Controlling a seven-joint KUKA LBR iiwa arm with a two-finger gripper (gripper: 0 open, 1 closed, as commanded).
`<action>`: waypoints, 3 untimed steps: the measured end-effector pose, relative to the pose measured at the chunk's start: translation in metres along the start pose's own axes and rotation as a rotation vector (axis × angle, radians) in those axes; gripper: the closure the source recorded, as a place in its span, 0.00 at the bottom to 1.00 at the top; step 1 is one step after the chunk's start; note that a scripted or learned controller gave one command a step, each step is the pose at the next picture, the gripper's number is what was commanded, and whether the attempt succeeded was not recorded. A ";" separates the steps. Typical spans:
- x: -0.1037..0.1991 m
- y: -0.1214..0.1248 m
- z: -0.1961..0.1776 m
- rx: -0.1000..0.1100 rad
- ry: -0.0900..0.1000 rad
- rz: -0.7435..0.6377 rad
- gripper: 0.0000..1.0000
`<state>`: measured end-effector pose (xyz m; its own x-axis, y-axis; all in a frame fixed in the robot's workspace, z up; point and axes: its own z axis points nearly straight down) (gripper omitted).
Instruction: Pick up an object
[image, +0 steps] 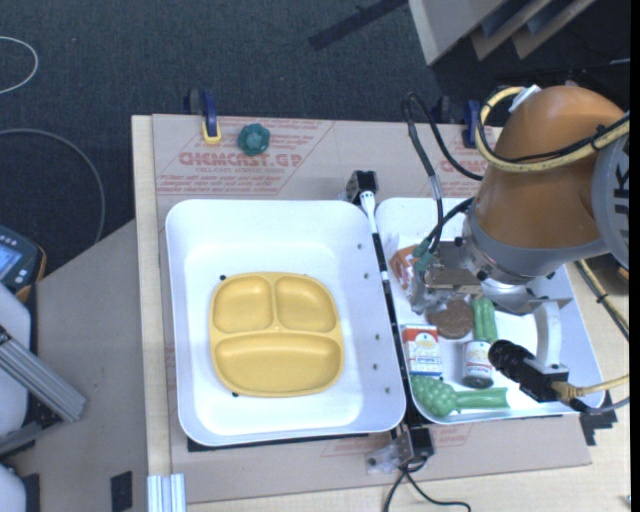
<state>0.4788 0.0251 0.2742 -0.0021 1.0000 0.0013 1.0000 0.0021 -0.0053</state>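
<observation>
Yellow plastic three-compartment tray (277, 333): one, left bin (190, 300) centre. Right bin (575, 400): one brown disc (455, 321) just below gripper (437, 285); finger state unclear.

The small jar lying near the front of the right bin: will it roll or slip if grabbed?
The small jar looks round and lies on its side, so it may roll if nudged. Its body seems smooth, probably slippery. The green toy beside it could limit rolling.

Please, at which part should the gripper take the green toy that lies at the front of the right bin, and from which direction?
Probably the narrow handle end of the green toy, coming straight down. It lies flat along the right bin front wall, its bulbous end at the left near the small box. The slim handle should fit between the fingers, closing across its width.
</observation>
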 end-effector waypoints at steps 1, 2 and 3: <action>0.046 0.001 -0.127 -0.022 0.003 -0.005 1.00; 0.043 0.001 -0.130 -0.009 -0.001 0.000 1.00; 0.044 0.001 -0.140 -0.012 -0.002 -0.001 1.00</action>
<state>0.4806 0.0687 0.4140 -0.0027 1.0000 -0.0004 1.0000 0.0027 0.0066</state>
